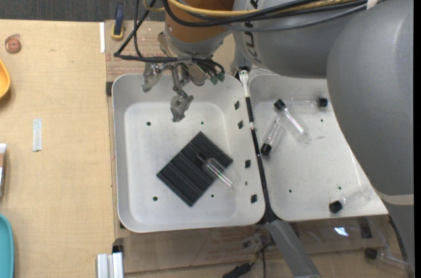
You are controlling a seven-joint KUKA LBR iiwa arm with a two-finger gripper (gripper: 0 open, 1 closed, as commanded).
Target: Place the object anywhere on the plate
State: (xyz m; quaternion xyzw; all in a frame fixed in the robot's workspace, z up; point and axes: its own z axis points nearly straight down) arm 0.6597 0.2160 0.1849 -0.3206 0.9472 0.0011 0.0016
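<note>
Small clear tube: already lying across the black plate, on the corner nearest the right bin, partly overhanging the plate's edge. Looks light, stiff and smooth, probably plastic or glass. Likely to roll on the plate's ridges and to slip under a glancing pinch. Best taken across the middle of the barrel, squarely to its long axis, with gentle pressure in case of glass. Hard to tell apart from the glare, so edges uncertain.

Claw: hanging above the plate's far side, over the bare floor of the left bin, well apart from the tube. Holding nothing visible. Wide or narrow: cannot tell, with wires and the orange wrist crowding it from above.

Beyond the plate, across the divider in the right bin: a crossed pair of similar tubes with black caps, and a further black cap near the front corner, its clear body nearly lost against the white.

Hard to judge whether the tube on the plate bears a cap at all. Much of the right bin's far side covered by the grey arm. To the plate's other side, tan surface with small items cut off at the frame edge, not identifiable.
</note>
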